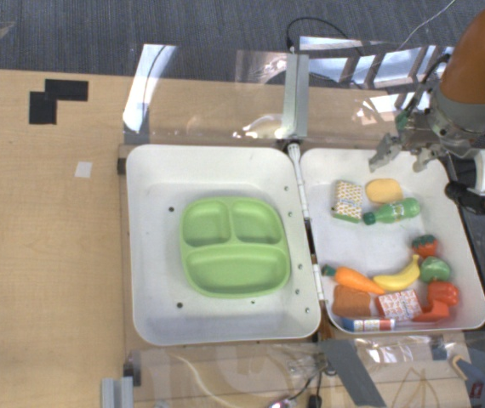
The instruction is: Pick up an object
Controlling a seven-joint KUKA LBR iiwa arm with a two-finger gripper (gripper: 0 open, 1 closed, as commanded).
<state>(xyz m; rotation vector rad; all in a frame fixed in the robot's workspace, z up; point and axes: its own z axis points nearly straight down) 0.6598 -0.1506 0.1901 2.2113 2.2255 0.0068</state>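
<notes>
My gripper (pixel 402 157) hangs over the far edge of the right bin (pixel 472 270), fingers spread open and nothing between them. Just in front of it lie a yellow lemon-like piece (pixel 385 190), a green bottle (pixel 393 212) on its side and a small patterned box (pixel 347 199). Toward the near side are a carrot (pixel 353 277), a banana (pixel 398 274), a red-and-white box (pixel 398 305), a brown loaf (pixel 350 301) and a white tube (pixel 370 323). Along the right wall sit a small red fruit (pixel 425 245), a green vegetable (pixel 435 269) and a red pepper (pixel 443 294).
The left bin (pixel 153 228) holds a green divided plate (pixel 235 246). A metal post (pixel 296 92) stands behind the divider between the bins. The arm's orange band (pixel 481 49) and grey wrist are at the upper right, with cables beside them.
</notes>
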